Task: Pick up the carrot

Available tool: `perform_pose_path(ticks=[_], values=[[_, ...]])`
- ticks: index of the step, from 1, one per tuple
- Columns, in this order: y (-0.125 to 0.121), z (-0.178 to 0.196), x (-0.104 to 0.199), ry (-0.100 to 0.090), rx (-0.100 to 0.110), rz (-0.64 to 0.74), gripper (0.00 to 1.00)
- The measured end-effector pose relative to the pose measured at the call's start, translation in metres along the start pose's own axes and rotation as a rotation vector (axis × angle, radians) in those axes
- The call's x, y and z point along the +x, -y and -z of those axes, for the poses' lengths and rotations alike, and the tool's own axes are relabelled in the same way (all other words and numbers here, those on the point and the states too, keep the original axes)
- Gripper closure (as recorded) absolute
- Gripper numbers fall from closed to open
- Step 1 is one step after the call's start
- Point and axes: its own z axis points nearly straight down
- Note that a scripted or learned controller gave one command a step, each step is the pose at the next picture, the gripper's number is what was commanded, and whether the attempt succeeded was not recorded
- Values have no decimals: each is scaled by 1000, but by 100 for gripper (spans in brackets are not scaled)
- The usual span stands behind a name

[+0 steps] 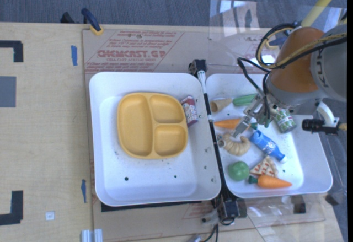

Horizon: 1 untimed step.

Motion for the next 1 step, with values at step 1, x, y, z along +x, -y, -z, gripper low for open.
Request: perform_pose_path(ticks=[1], values=[[-19,-14,-26,-12,8,-188,0]])
